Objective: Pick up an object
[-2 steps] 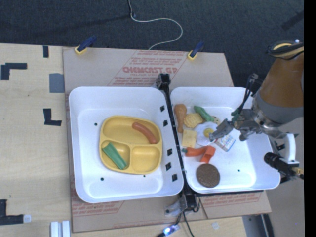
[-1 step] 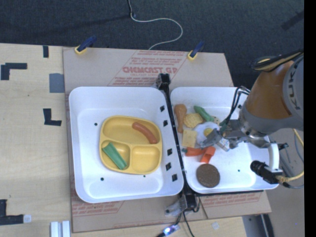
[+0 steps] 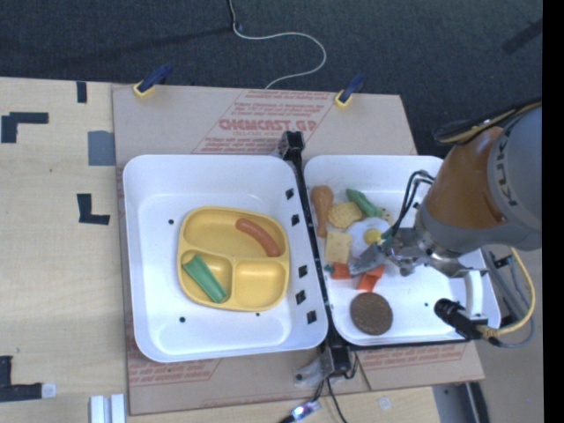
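Note:
The right bin (image 3: 414, 324) holds several toy foods. Among them are a brown drumstick (image 3: 321, 203), a round cracker (image 3: 345, 214), a green pod (image 3: 363, 203), a fried egg (image 3: 374, 233), a pale yellow cheese slab (image 3: 337, 247), an orange carrot (image 3: 370, 278) and a dark brown round patty (image 3: 371, 313). My gripper (image 3: 368, 259) is low in this bin, reaching in from the right. It sits between the egg and the carrot, just right of the cheese slab. The arm hides what lies under the wrist.
The left bin (image 3: 150, 236) carries a yellow divided plate (image 3: 256, 285) with a sausage (image 3: 261, 235) and a green vegetable (image 3: 204, 277) in its compartments. A black divider clip (image 3: 292, 143) sits at the bins' shared wall. A white cable (image 3: 282, 42) lies behind the bench.

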`<move>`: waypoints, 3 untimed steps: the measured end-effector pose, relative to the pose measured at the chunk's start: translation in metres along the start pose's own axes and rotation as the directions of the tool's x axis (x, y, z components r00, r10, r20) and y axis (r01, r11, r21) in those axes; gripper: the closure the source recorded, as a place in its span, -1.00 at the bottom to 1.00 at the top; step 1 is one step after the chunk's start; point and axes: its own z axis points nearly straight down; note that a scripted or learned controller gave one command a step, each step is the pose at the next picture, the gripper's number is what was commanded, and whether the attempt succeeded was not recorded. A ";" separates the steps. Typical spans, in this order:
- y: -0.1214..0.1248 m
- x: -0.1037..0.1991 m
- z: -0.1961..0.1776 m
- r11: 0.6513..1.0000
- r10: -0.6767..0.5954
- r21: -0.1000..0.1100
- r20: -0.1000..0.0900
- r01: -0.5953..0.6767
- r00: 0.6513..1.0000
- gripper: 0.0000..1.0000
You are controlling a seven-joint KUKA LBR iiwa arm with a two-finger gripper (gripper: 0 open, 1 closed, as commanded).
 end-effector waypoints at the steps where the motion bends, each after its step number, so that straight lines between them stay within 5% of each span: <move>1: 0.000 0.001 0.038 1.000 0.000 -0.005 0.000 0.000 1.000 -1.00; 2: 0.001 0.001 0.025 1.000 -0.001 -0.009 0.002 0.001 1.000 1.00; 3: 0.009 -0.001 -0.021 1.000 -0.001 -0.010 0.002 0.001 1.000 1.00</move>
